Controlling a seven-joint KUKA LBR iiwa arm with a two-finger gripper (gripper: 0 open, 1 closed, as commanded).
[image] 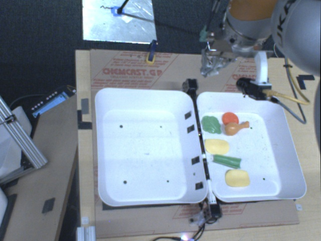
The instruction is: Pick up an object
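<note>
Camera view: jaws, state indeterminate, hover beyond the right white plastic bin; its clustered toys risk a mis-grasp.

I work in a robotics lab. My grey arm hangs over a bench covered with printed cardboard, holding two white bins clipped side by side. Cables, an aluminium rail and a foil sheet surround it, with dark carpet beyond.

Two white bins; six toy foods.
</note>
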